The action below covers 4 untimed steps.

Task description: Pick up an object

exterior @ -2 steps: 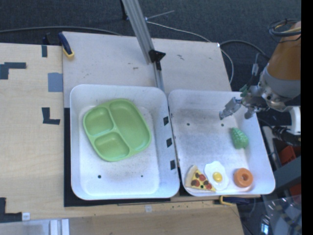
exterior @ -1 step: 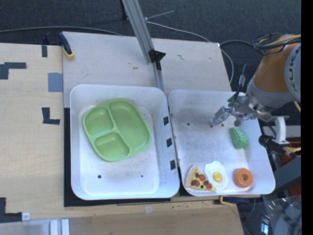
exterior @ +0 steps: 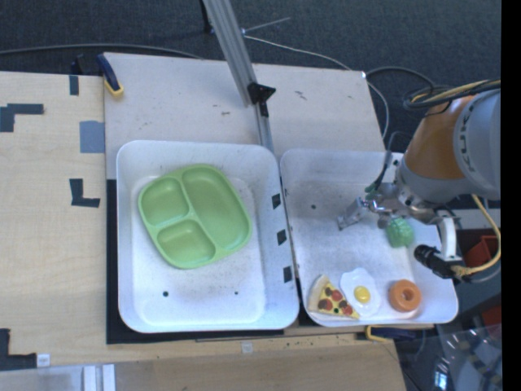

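Note:
In the right bin [exterior: 326, 177], my gripper [exterior: 352, 216] hangs low over the bare white floor near the middle, reaching in from the right. A small green toy [exterior: 400, 233] lies just right of it, under the wrist, apart from the gripper's tip. Along the bin's front edge lie a pizza slice [exterior: 331, 297], a fried egg [exterior: 359, 289] and an orange doughnut [exterior: 404, 296]. I see nothing held at the gripper's tip.
The left bin [exterior: 138, 300] holds a green divided plate [exterior: 194, 215]. A grey metal pole [exterior: 236, 47] slants down from the top to the seam between the bins. Cables run by the arm at the right.

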{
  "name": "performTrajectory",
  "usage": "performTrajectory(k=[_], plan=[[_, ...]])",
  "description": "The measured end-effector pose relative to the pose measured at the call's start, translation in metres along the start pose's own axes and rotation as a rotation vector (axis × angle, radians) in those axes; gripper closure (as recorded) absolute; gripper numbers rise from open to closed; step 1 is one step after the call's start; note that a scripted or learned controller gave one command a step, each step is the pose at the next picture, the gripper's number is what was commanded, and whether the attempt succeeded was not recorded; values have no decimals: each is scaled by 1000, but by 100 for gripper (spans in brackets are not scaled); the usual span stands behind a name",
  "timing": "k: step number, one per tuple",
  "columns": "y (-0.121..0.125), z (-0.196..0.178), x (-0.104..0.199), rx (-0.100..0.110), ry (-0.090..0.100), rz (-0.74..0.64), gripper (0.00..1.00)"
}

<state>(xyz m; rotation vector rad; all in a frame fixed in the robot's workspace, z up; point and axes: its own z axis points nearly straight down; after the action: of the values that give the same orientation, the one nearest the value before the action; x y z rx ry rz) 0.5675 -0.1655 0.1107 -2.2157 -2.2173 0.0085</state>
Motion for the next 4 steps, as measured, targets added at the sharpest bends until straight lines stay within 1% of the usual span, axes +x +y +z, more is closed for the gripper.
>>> performTrajectory(k=[1, 2, 3, 4], plan=[[2, -14, 0, -6, -1, -2, 100], [2, -77, 4, -14, -3, -1, 100], [2, -140, 9, -15, -3, -2, 100], [2, -159, 9, -10, -1, -1, 100]])
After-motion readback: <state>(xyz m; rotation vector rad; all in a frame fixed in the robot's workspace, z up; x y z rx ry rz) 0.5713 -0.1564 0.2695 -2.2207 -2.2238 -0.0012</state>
